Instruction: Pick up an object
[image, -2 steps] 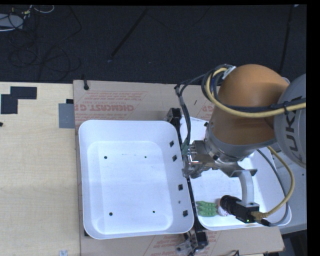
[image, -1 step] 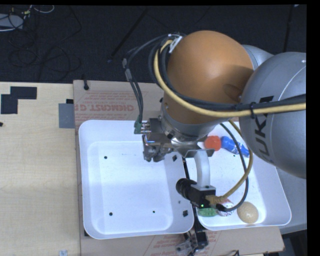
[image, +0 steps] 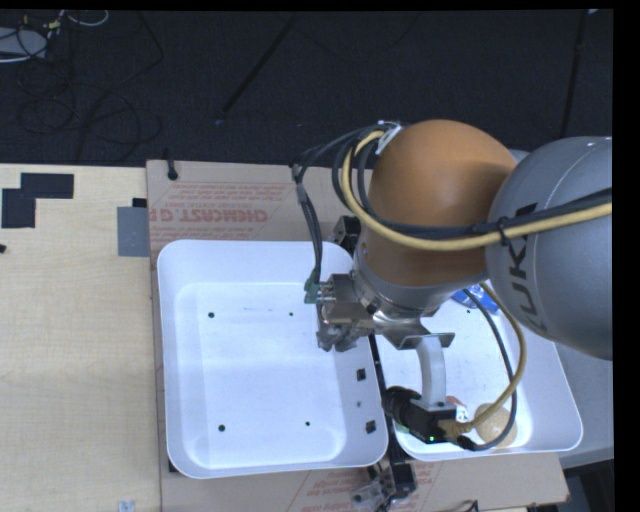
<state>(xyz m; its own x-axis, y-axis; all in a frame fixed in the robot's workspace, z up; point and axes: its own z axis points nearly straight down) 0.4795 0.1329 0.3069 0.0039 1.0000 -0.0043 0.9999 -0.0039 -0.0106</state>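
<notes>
Two possible targets, both in the right bin (image: 572, 432) and both largely covered by the arm (image: 560, 240): a blue piece (image: 468, 296) showing as a sliver beside the wrist toward the far side, and a tan rounded lump (image: 497, 424) close to the near rim. Too little of either shows to name it better. The gripper (image: 338, 325) hangs below the orange band (image: 440, 190), over the shared wall where the two bins meet, and is well apart from the tan lump and nearer the blue piece. Cannot tell whether it is clenched or released, since its working end is hidden under the wrist hardware. Nothing can be seen held in it. Judgement: pick not yet made. The tool sits over the dividing rims, not over either candidate, so it would need to shift toward the right bin before descending. The left bin (image: 180, 300) has a bare white floor apart from a few small dark dots (image: 212, 316), so it offers plenty of open room but nothing worth grasping. Room in the right bin looks tighter. The tan lump lies near the rim and the corner curve, so a straight-down approach risks striking the wall, and the blue piece sits under the bulk of the arm. Both bins rest on a cardboard sheet (image: 220, 210) with red print, and this lies on the pale wooden bench (image: 70, 330). Bench surface left of the bins is open.
</notes>
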